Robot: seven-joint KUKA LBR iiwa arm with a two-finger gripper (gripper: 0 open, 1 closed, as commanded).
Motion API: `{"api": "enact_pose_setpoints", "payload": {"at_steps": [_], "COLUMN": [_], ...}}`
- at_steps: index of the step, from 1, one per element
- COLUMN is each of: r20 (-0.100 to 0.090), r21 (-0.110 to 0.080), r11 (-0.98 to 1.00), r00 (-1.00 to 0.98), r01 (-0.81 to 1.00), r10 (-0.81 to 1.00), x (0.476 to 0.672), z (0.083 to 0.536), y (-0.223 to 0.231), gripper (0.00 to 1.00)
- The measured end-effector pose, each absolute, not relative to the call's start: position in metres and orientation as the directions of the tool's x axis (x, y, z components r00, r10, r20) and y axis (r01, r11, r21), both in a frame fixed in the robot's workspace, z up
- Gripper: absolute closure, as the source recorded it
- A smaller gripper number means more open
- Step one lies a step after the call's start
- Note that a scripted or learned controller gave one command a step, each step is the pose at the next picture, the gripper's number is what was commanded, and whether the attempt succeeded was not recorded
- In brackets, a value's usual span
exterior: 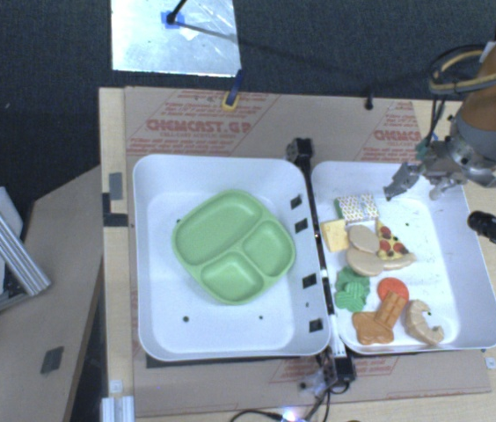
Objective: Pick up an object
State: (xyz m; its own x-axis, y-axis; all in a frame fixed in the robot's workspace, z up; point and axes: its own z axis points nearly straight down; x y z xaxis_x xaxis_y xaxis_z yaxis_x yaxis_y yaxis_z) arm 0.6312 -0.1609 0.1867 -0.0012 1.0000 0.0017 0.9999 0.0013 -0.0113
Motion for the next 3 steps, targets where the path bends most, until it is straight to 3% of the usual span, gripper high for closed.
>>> {"api": "enact_pose_setpoints", "payload": {"at_steps": [1,3], "r20": [0.000,0.001], "r21": [0.001,0.004], "r11": [0.004,0.006], "r00": [-0.004,-0.006], "r01": [1.000,1.000], "r10": [1.000,1.000], "x": [0.634,0.639], "z": [0.195,0.088], "y": [-0.161,-0.150], "gripper": [0.00,0.00]}}
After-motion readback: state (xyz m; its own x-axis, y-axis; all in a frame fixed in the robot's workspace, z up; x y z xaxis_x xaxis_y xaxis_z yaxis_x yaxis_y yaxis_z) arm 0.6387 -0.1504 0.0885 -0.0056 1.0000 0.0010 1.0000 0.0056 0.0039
